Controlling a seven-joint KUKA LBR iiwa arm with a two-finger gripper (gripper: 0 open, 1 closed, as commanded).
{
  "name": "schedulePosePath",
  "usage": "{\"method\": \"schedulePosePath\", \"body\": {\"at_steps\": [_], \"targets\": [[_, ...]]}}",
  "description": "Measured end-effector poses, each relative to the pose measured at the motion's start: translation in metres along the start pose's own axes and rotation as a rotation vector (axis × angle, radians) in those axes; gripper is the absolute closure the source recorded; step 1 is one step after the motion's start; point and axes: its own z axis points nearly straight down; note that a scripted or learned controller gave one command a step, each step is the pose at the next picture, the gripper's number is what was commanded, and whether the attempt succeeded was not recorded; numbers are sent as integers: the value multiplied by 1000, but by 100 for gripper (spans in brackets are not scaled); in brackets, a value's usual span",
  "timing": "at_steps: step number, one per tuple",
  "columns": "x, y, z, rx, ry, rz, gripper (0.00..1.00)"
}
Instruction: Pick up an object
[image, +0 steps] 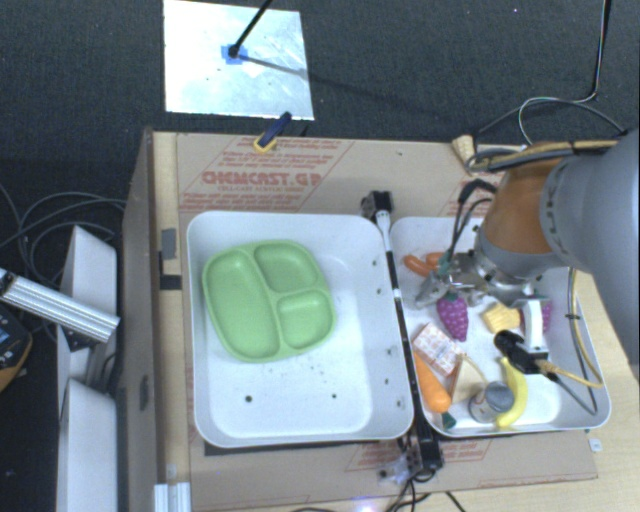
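The right bin (575, 345) holds several toy foods. A purple bunch of grapes (454, 316) lies near its middle. My gripper (450, 289) hangs right over the top end of the grapes, its fingers (428, 293) spread open on either side of the stem, with nothing lifted between them. An orange carrot (432, 384) lies along the bin's left wall, and a small orange piece (419, 265) lies at the back left. A yellow banana (516, 391), a yellow block (500, 318), a red-and-white packet (437, 346) and a grey can (489, 403) lie around the grapes.
The left bin (340, 400) holds a green divided plate (268, 298). A divider rail (398, 300) runs between the bins. The grey arm (590, 205) with its orange band (520, 215) covers the right bin's back right. Cables (570, 375) trail over the bin's right side.
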Motion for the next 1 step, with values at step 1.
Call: {"method": "schedulePosePath", "body": {"at_steps": [1], "targets": [[0,1,-11,-2,0,-2,100]]}}
